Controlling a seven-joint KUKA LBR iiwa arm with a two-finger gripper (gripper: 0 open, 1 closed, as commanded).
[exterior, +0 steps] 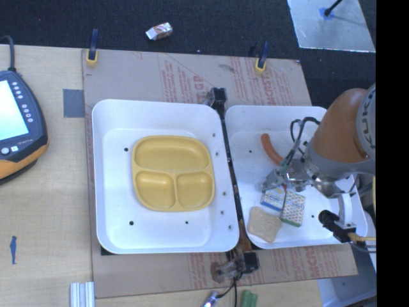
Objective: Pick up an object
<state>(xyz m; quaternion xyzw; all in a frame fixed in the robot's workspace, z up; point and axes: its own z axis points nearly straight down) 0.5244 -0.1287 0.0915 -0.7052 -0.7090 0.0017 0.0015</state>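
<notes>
From the fixed overhead camera, two shallow white plastic bins sit side by side. The left bin [108,171] holds a yellow three-compartment plastic tray [172,173]. The right bin [246,130] holds a cluster towards its near right: an orange sausage-shaped toy [271,148] lying far of the rest, a blue-and-white printed packet [273,199], a green-checked packet [293,208] touching it on the right, and a pale beige sponge-like pad [264,224] nearest the camera.

The grey arm with its orange band reaches in from the right, and the gripper [285,179] is low over the two packets; whether it is spread or closed cannot be told here.

To do this step well, I judge the gripper should settle on one packet only, since they overlap and a pinch across both may slip. The bin's near wall and right wall are close; open floor lies left of the cluster, towards the dividing wall.
</notes>
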